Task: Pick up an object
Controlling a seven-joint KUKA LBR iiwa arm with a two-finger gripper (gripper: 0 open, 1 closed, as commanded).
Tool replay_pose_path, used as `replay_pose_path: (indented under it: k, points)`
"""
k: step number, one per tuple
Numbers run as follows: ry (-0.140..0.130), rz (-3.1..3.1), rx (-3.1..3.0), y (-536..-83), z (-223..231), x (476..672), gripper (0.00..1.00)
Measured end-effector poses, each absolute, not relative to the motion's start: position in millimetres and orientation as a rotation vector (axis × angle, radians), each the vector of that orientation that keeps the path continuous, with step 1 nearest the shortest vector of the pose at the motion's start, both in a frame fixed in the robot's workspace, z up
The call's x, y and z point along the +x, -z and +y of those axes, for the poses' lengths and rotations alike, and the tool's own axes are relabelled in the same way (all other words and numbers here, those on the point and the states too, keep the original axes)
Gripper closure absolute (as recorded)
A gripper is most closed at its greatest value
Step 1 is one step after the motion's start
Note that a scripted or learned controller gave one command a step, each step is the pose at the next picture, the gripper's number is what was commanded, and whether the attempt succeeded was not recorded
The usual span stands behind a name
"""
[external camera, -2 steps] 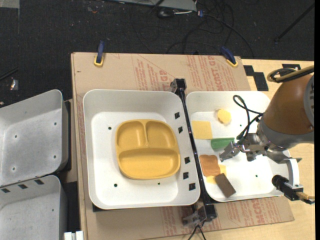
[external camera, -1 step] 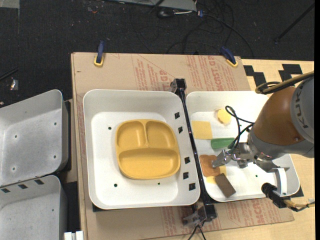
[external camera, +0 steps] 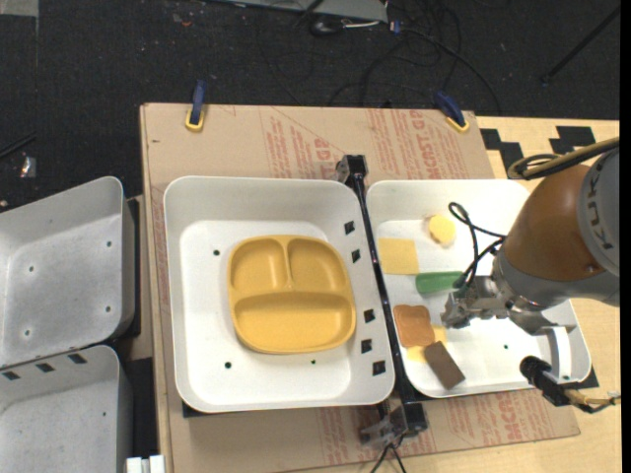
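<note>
Arm over right bin [external camera: 498, 382], claw [external camera: 459, 310] low among the items; whether it is open or closed I cannot tell. Candidates in this bin: green piece [external camera: 437, 283] touching or just beside the claw, yellow square [external camera: 399, 256], yellow round piece [external camera: 442, 229], tan slab [external camera: 414, 324], brown block [external camera: 446, 366]. Left bin [external camera: 197, 363] carries a yellow divided plate [external camera: 292, 295]. Judged step: descent or grasp attempt. Next: close on the green piece, lift straight up.
</note>
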State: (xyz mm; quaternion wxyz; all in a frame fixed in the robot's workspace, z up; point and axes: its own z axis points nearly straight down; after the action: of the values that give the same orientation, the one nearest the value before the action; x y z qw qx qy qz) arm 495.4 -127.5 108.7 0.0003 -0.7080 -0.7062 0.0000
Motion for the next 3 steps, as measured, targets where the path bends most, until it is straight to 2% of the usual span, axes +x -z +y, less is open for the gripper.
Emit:
replay_pose_path:
  k: [2,3]
  points:
    - [0.005,-2.229,-2.221,-220,-118,498.6,1.00]
    - [-0.001,-2.222,-2.222,-212,-118,498.9,1.00]
